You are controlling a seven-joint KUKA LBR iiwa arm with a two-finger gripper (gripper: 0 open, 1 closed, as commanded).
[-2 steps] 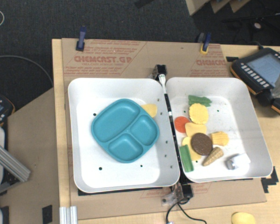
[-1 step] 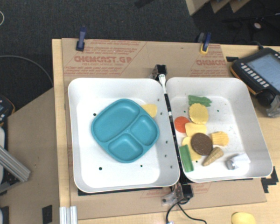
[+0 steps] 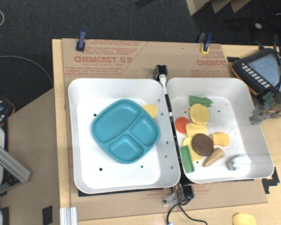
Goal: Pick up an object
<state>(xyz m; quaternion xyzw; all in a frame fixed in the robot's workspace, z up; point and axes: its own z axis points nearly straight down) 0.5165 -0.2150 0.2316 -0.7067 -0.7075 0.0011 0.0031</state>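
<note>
In right bin [image 3: 253, 125] — cone [image 3: 213, 156] tip-down-left

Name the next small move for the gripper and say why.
Probably swing the gripper left from the right bin's outer rim to hover over the brown disc. It sits at the bin's edge with nothing between its fingers, while the toys lie clustered toward the bin's left side.

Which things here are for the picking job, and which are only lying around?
For the job: brown round cookie, orange-red disc, green piece, cone, blue divided plate.
Lying about: handheld pendant, blue clamp, yellow clamp.
</note>
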